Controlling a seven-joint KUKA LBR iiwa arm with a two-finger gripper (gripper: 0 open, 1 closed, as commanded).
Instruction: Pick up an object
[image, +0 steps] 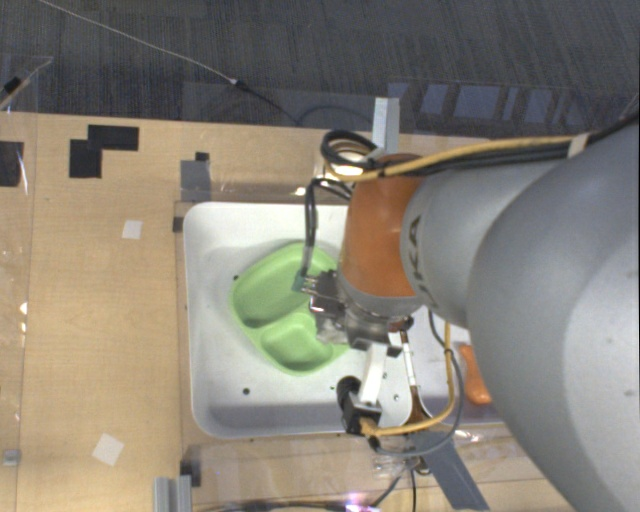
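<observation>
A light green, two-lobed moulded object (272, 308) lies in the middle of the left white bin (213, 380). The arm, with its orange band (378, 245), reaches down over the right side of this bin. My gripper (335, 318) sits below the band, right at the green object's right edge, and the wrist hides most of it. I cannot tell whether it touches the green object. An orange object (474, 378) lies in the right bin, partly behind the arm.
Cables loop from the wrist down past the bin's front rim (400, 425). The grey arm body covers most of the right bin. The wooden bench (100, 330) stretches to the left, with black markers at its back left.
</observation>
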